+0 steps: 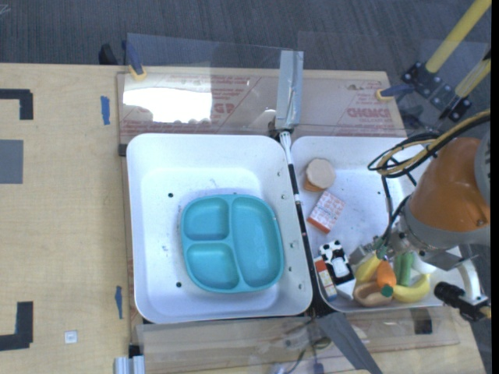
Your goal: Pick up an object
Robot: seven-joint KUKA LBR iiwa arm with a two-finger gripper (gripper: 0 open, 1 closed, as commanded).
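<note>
Arm (448,201) low over right bin (355,174) toys, fingers' state unclear, turquoise tray (231,242) left.

Grey arm (456,236), orange band, black cables

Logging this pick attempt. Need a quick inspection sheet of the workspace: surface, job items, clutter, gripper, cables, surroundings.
Surface: wooden bench bearing two white bins, left bin and right bin, side by side.
Job's things: in the right bin, a round tan piece, an orange-and-white packet, a black-and-white toy, and a pile of toy food at the near edge.
Clutter: teal divided tray in the left bin.
Gripper: gripper low over the toy food pile; finger state hidden by the wrist.
Cables: black cables looping beside the arm.
Surroundings: clear panel behind the bins, blue tape marks on the bench, yellow bars at upper right.
</note>
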